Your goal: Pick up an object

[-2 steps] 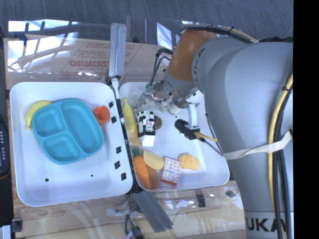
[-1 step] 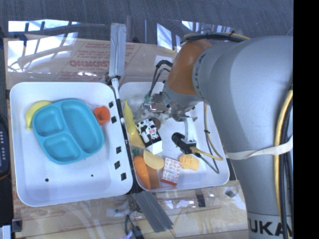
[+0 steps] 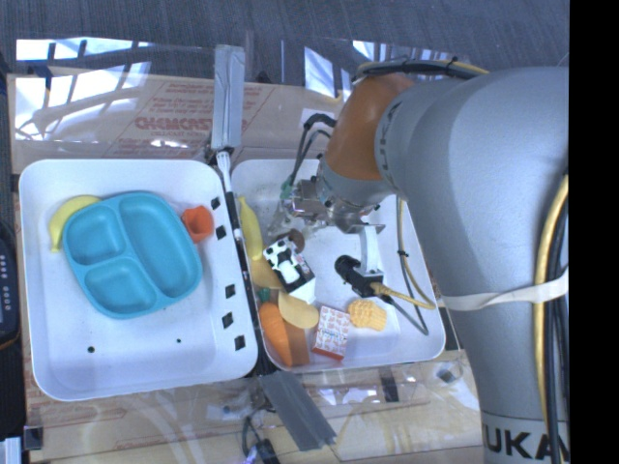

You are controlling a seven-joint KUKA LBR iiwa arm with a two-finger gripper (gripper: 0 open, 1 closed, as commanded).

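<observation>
While the scene: two white bins sit side by side on a bench, seen from above at a slant.
Arm: the grey robot arm [image 3: 484, 191], orange band above its wrist, reaches in from the right over the right bin [image 3: 426, 341].
Left bin [image 3: 116, 356]: holds a blue divided plate [image 3: 131, 251], a yellow banana [image 3: 68, 216] tucked at the plate's upper left edge, and a small orange cup [image 3: 197, 221] just beside the plate's upper right.
Gripper [image 3: 305, 201]: low over the right bin's upper middle; whether it is spread or pressed together cannot be told.
Toys: a black-and-white cow [image 3: 287, 262] lies just below the gripper, apart from it; nearby lie a carrot [image 3: 275, 332], a red-and-white carton [image 3: 333, 332] and a yellow corn piece [image 3: 367, 313].
</observation>
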